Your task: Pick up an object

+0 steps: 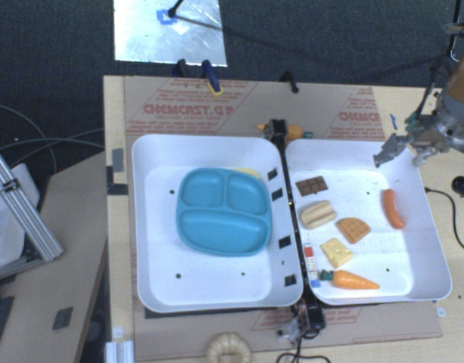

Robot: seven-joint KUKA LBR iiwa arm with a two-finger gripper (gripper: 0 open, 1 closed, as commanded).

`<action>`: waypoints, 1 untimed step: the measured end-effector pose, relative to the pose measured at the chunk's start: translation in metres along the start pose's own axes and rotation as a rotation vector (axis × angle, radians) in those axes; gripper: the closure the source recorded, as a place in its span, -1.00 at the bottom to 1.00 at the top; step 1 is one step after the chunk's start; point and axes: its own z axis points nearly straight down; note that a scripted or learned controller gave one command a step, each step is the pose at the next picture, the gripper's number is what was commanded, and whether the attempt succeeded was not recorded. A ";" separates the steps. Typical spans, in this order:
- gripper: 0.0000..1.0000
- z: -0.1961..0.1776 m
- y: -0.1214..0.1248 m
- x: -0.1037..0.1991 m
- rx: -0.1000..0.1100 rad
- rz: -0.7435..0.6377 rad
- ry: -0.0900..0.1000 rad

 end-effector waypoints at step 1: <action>-1.00 0.062 -0.001 0.007 0.001 0.000 0.000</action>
